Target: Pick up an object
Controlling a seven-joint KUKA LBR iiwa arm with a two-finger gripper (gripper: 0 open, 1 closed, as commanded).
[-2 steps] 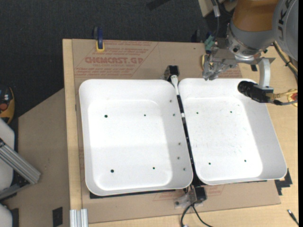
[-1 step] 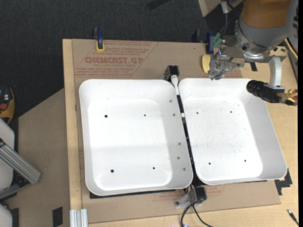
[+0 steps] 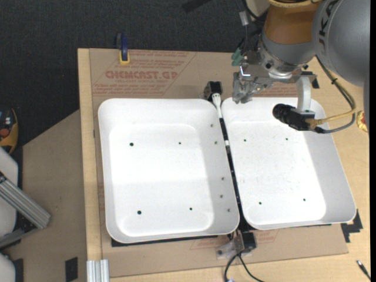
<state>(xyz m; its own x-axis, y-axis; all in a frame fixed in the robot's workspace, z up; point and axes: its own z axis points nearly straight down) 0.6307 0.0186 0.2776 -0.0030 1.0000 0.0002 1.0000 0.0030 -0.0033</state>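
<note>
Two white bins side by side: the left bin (image 3: 158, 169) presents an unobstructed floor from 12 to 6 o'clock, and the right bin (image 3: 288, 169) is likewise open over its centre and its 6 o'clock half. Obstacles cluster at the right bin's 12 o'clock rim, where the arm (image 3: 305, 22) and gripper (image 3: 242, 94) overhang, with a black cylindrical fitting (image 3: 292, 116) projecting at about 1 o'clock. The raised rims meeting along the centre line (image 3: 226, 151) form a low barrier between bins.
</note>
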